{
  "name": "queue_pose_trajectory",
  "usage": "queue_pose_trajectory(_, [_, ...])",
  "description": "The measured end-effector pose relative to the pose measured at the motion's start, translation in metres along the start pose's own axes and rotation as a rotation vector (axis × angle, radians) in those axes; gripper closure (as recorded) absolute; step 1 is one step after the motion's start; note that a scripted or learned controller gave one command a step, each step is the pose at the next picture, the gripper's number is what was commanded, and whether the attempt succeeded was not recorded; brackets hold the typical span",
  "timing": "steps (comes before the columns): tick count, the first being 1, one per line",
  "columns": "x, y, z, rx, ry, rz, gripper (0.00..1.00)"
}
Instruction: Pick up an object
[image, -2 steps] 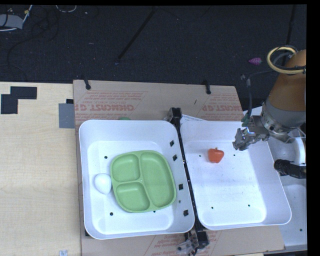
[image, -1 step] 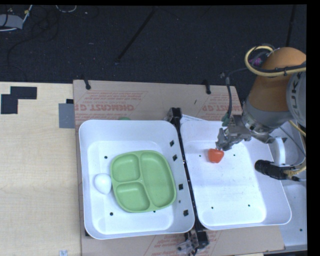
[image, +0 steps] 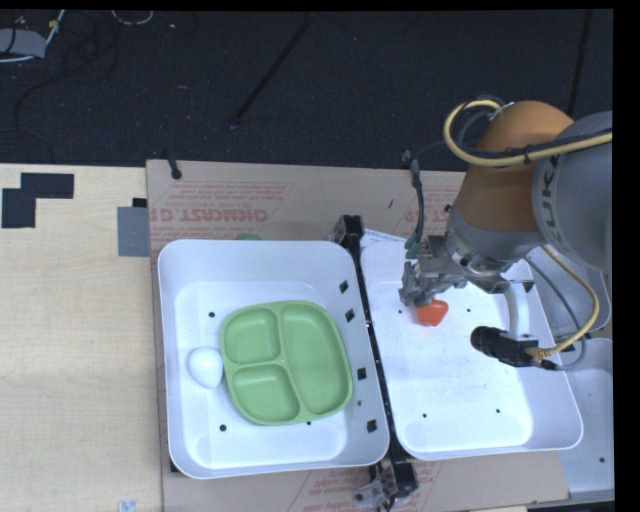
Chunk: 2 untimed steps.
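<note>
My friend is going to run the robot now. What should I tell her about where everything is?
Tool: down in the right bin, by the small orange object. Whether it is open or shut on anything cannot be told from this view.
Orange object: lying on the right bin's floor near its upper left, just below the tool.
Left bin: a green divided plate in the middle, with a white ball touching its left edge.
Done: the arm has reached the orange object.
Left: nothing is seen lifted, so the pick is yet to be confirmed.
</note>
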<state>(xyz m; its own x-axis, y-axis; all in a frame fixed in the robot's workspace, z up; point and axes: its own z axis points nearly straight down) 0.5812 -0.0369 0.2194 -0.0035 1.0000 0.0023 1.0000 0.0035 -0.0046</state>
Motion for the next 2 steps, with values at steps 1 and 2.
queue_pose_trajectory(1, [0.060, 0.000, 0.006, 0.001, 0.000, -0.001, 1.00])
queue_pose_trajectory(2, [0.110, 0.000, -0.007, -0.002, -0.001, -0.001, 1.00])
